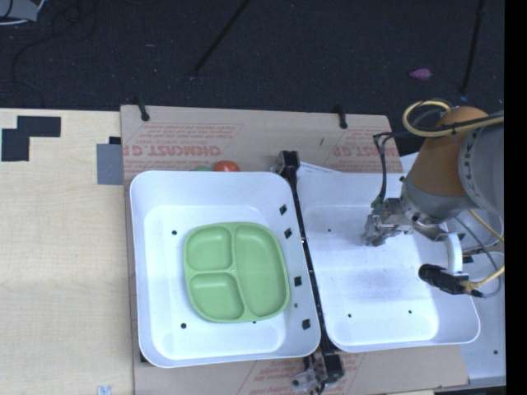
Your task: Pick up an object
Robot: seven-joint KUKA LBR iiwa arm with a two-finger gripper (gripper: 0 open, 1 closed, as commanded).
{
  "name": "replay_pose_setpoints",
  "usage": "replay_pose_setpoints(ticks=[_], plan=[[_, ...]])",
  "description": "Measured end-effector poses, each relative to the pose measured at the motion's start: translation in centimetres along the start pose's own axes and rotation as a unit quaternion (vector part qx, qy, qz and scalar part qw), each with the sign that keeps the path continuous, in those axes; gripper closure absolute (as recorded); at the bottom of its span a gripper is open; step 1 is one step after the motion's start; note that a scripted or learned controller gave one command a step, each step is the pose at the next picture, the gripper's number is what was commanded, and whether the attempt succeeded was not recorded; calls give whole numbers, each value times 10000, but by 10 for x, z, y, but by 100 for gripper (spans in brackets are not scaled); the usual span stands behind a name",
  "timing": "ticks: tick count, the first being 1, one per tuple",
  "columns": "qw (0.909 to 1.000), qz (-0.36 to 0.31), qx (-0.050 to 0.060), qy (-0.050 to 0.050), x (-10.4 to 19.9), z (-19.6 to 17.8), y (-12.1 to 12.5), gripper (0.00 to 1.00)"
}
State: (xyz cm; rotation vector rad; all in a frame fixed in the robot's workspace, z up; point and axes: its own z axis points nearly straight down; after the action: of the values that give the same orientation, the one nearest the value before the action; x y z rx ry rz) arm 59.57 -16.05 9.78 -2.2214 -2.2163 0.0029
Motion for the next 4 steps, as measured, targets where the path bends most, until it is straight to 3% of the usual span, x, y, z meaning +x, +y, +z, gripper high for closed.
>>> replay_pose_setpoints(ticks=[3,4], plan=[[10000,-16,-31,-10,-10,-173,-5,100],[10000,-26,-4,3,41,-176,-13,100]])
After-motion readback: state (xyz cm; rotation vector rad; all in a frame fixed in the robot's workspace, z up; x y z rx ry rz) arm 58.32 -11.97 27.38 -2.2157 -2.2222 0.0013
